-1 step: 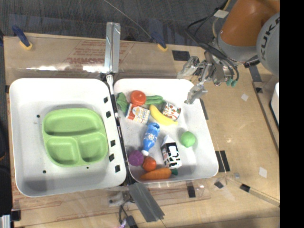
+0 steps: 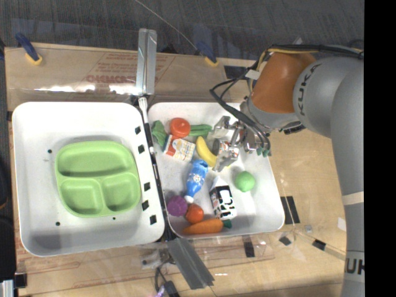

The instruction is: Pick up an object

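I had the metal two-finger gripper (image 2: 226, 146) low in the right white bin (image 2: 270, 198), near its far edge just beside the yellow toy banana (image 2: 206, 151). Nothing looked lifted yet, so the pick remained to be done.
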